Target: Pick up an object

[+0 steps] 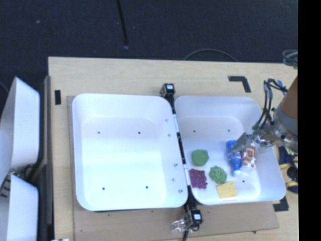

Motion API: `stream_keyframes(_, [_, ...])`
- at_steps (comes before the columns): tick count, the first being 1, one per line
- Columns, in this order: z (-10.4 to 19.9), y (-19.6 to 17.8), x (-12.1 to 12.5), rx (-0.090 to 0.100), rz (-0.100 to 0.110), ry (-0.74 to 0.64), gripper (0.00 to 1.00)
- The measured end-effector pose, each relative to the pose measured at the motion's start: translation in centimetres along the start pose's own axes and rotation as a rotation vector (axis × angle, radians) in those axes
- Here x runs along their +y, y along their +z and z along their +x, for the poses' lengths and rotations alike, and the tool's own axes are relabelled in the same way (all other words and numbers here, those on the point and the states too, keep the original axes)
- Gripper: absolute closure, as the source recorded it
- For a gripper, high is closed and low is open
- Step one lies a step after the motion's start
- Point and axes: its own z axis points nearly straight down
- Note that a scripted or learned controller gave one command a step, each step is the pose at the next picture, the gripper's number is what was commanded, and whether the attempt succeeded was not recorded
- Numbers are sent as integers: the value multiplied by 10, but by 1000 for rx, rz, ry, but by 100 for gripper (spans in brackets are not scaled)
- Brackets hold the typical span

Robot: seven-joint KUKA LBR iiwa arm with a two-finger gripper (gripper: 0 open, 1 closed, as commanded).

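With gripper (244, 145) low in the right bin (210, 109), beside blue obj. (233, 159) & orange-white obj. (249, 157), grasp state indeterminate; centre over one obj. w/ vertical descent before closing.

Even, fairly bright light falls from overhead on the pale wooden bench (125, 77). The two shallow white plastic bins (125, 149) are nearly washed out, their inner walls showing only faint grey shading. Above the bench, the dark floor is dim and grainy. The whole picture is soft, and small details blur, especially at the bench's right end.
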Motion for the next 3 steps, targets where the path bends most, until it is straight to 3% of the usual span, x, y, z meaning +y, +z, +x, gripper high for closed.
stream_keyframes(1, [29,92,-17,-1,-3,2,0])
stream_keyframes(3, [37,107,42,-1,-4,-2,0])
